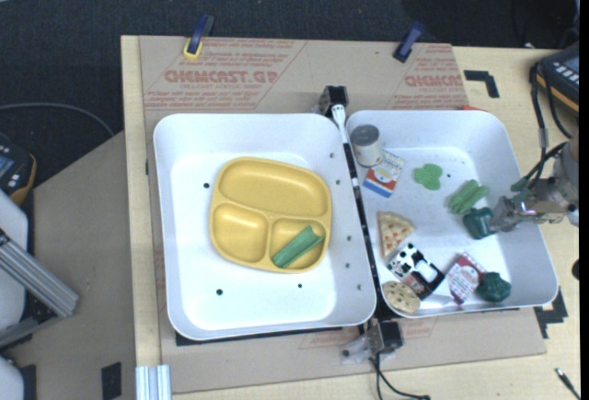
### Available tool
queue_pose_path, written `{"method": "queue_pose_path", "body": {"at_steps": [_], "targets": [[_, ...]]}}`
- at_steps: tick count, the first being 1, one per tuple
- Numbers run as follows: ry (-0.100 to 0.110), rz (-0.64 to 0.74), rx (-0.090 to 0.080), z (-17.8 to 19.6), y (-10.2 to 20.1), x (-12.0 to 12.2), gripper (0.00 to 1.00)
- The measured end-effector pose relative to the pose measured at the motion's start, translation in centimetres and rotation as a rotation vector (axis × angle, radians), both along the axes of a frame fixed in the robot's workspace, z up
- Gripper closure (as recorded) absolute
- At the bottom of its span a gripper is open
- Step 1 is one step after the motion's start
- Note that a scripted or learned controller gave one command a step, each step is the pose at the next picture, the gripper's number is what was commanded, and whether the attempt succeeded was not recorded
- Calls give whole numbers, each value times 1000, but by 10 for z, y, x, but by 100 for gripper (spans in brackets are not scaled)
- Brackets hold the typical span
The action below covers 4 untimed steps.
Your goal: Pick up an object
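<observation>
Toys are scattered loose across the right bin (497, 127), so that any one of them can be taken from above, and the nearest candidate is a dark green toy (478, 223) lying near the bin's right wall. The gripper (502, 217) is seen reaching in low over that wall, its tip just beside or touching this dark green toy; whether the fingers are released or clenched cannot be told, since the tip is small and blurred against the toy, and no grasp can be claimed. Just beyond it a light green piece (467, 196) lies on the bin floor, and a flat green leaf shape (427, 175) is set farther toward the middle. Nearer the divider a small can (364, 143) stands upright beside a red and white packet (382, 177), with a pizza slice (395, 230), a black and white toy (411, 264), a cookie (401, 296), a red packet (464, 278) and another dark green toy (493, 287) spread along the near side. In the left bin (175, 205) a yellow divided plate (262, 196) is kept, with a green bean pod (298, 246) resting in one compartment. Both bins are carried by the cardboard-covered worktop (138, 113).
</observation>
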<state>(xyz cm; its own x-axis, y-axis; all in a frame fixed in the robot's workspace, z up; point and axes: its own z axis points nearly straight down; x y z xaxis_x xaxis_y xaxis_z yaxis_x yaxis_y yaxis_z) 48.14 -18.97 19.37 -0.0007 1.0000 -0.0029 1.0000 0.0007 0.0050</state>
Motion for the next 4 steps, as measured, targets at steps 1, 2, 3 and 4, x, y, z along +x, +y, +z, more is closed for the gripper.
{"method": "queue_pose_path", "body": {"at_steps": [1,2,3,4], "targets": [[-1,0,0,33,0,1,100],[1,5,3,42,48,24,100],[2,4,2,36,97,42,100],[1,4,2,26,135,73,100]]}}
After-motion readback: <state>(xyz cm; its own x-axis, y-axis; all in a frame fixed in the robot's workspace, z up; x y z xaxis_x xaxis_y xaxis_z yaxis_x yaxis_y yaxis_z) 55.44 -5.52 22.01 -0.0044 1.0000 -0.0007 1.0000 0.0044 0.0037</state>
